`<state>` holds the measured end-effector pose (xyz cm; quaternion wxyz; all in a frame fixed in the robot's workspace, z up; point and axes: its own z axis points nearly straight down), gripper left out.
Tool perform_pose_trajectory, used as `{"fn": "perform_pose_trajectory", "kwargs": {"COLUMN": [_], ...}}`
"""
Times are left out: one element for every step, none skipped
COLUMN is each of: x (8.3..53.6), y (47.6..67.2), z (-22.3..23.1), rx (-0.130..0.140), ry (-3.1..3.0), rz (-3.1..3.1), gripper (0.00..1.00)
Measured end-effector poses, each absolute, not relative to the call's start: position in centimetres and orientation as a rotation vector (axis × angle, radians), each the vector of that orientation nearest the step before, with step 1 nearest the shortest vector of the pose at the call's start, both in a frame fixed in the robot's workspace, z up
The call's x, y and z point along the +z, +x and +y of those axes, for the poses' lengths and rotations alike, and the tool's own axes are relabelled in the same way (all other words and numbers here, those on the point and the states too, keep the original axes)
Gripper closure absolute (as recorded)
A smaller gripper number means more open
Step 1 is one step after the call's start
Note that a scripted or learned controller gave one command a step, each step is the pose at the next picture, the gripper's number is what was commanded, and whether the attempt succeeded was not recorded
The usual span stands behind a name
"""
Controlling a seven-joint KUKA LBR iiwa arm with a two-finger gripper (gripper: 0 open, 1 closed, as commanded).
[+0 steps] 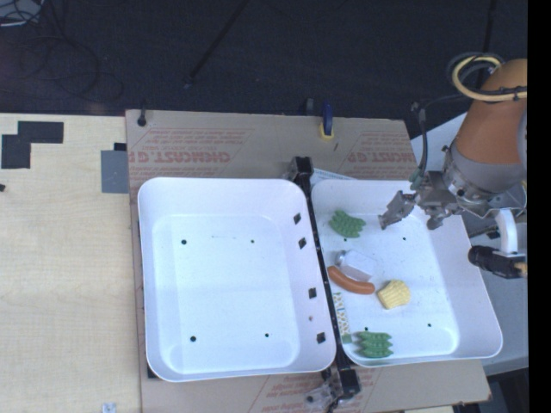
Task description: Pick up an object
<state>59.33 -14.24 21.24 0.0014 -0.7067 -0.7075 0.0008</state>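
Note:
The right bin holds several small toy foods. A green leafy piece lies near its upper left. Below it a pale clear piece rests against an orange-red sausage. A yellow corn piece sits beside them, and green pea pods lie at the bin's front edge. My gripper hangs over the bin's upper right part, to the right of the leafy piece. It is open, with nothing between its fingers.
The left bin stands beside the right one, a black divider running between them. Both rest on a cardboard sheet. A black part on the arm overhangs the right bin's right rim.

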Motion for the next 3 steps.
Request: {"fn": "perform_pose_trajectory", "kwargs": {"x": [22.2, 30.1, 35.4], "y": [59.3, 58.9, 49.7], "z": [-14.3, -7.2, 0.3], "rx": [0.003, -0.008, 0.000], "ry": [-2.217, -2.215, -2.209], "rz": [-2.221, -2.232, -2.228], "gripper": [1.00, 1.00, 1.00]}}
